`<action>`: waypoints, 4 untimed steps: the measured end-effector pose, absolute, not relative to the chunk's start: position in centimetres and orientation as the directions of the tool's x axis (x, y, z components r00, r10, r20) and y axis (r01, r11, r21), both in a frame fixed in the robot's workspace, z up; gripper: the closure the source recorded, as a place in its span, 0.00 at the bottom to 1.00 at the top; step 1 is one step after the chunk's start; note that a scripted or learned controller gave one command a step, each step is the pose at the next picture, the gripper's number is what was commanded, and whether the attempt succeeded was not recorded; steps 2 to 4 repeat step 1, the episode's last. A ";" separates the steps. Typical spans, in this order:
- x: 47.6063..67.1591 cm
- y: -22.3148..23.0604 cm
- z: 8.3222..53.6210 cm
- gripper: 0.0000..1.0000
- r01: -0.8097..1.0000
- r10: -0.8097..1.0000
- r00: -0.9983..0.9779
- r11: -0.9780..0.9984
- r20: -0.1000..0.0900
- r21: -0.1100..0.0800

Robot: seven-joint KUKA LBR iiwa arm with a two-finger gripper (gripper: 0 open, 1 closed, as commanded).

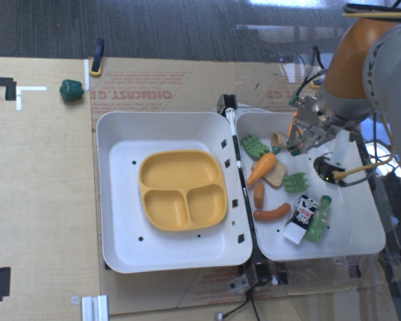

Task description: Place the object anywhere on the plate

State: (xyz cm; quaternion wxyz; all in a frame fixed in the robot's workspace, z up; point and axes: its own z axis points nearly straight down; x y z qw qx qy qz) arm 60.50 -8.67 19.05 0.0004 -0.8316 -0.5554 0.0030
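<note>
A: Task thing? Which object isn't fixed yet. The candidates all sit in the right bin point(361, 236): carrot point(262, 168), bread slice point(277, 174), two sausages point(270, 212), green leafy pieces point(254, 146), a cow-print carton point(303, 214) and a green bottle point(318, 221) side by side.

B: Plate?

A: Yellow plate point(183, 188), three compartments, in the middle of the left bin point(113, 199). Nothing on it.

B: Gripper?

A: Gripper point(299, 137) hangs over the back of the right bin, just above the carrot top and bread. Can't tell if it's open or closed; too cluttered by cables. Nothing visibly gripped.

B: Progress?

A: My read: at the very start. No pick done, no transfer, no placement. Everything is left: grab one item, carry it across the bin divider, set it on the plate.

B: Anything else?

A: A green toy point(71, 90) lies on the surface far left, well apart from both bins.
</note>
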 end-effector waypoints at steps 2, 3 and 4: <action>60.5 -8.7 19.1 0.00 0.924 0.924 0.384 -0.384 -0.004 -0.004; 60.5 -8.7 19.1 0.00 0.924 0.924 0.384 -0.384 -0.004 -0.004; 60.5 -8.7 19.1 0.00 0.924 0.924 0.384 -0.384 -0.004 -0.004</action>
